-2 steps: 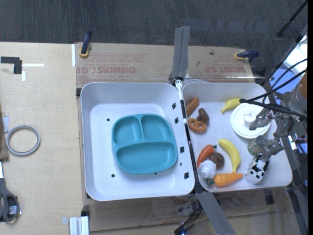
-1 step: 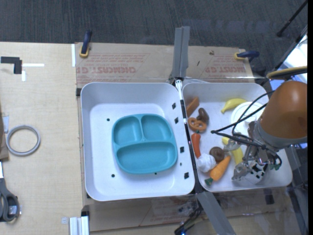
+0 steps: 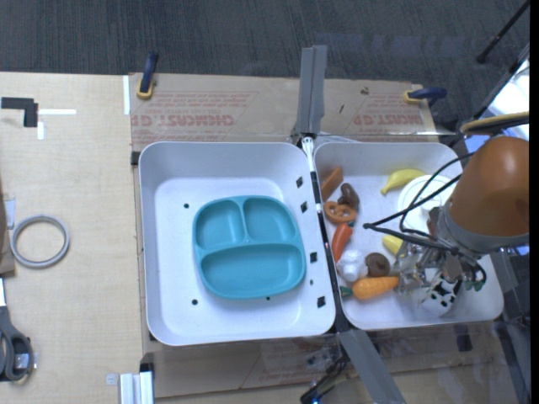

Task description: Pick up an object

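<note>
The right bin (image 3: pixel 370 154) holds several toy foods. Along its left side lie a reddish sausage (image 3: pixel 330 180), a brown lump (image 3: pixel 349 195), an orange ring-shaped piece (image 3: pixel 340 213) and a red pepper (image 3: pixel 339 241). Nearer the front are a white garlic (image 3: pixel 349 266), a brown mushroom (image 3: pixel 377 263) and an orange carrot (image 3: pixel 374 287). A banana (image 3: pixel 402 178) and a white dish (image 3: pixel 418 199) sit toward the back. My gripper (image 3: pixel 421 274) hangs low over the bin's front right, just right of the carrot and mushroom, with a black-and-white piece (image 3: pixel 438 295) beside it. Cables and the wrist hide what lies under it.
The left bin (image 3: pixel 160 225) holds a teal divided plate (image 3: pixel 249 247). On the bench at the left lie a tape roll (image 3: pixel 38 241) and scissors (image 3: pixel 13 356). Clamps (image 3: pixel 148 74) hold the cardboard behind the bins. The arm's orange band (image 3: pixel 497 183) covers the right bin's right side.
</note>
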Available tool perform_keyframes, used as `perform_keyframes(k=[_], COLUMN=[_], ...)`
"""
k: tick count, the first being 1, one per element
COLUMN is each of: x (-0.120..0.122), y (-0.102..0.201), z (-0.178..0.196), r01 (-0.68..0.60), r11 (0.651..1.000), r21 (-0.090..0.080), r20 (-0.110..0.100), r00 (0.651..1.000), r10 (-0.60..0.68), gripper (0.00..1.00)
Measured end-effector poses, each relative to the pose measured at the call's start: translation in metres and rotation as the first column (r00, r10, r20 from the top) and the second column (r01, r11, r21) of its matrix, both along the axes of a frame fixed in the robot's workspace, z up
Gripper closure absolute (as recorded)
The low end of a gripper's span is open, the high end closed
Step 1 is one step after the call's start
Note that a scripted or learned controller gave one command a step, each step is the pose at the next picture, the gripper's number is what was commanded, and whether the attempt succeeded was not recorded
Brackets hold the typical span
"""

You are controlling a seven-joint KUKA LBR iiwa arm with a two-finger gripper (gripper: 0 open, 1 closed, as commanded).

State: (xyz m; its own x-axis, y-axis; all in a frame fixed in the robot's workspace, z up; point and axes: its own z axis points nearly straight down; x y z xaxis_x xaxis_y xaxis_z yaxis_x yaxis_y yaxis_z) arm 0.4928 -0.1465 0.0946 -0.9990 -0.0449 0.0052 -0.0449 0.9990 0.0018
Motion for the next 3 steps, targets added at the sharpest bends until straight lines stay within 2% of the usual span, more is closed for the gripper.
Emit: perform_keyframes(k=[1, 2, 3], x=[0.0, 0.001, 0.002], y=[0.0, 0.027, 0.028], z=[0.0, -0.006, 0.0], r01=[0.001, 0.112, 0.109], r11=[1.0, 0.994, 0.994], r21=[0.0, -0.001, -0.001], r20=[0.0, 0.002, 0.0], r00=[1.0, 0.994, 0.994], r10=[-0.001, -0.112, -0.109], gripper=[0.0, 0.0, 1.0])
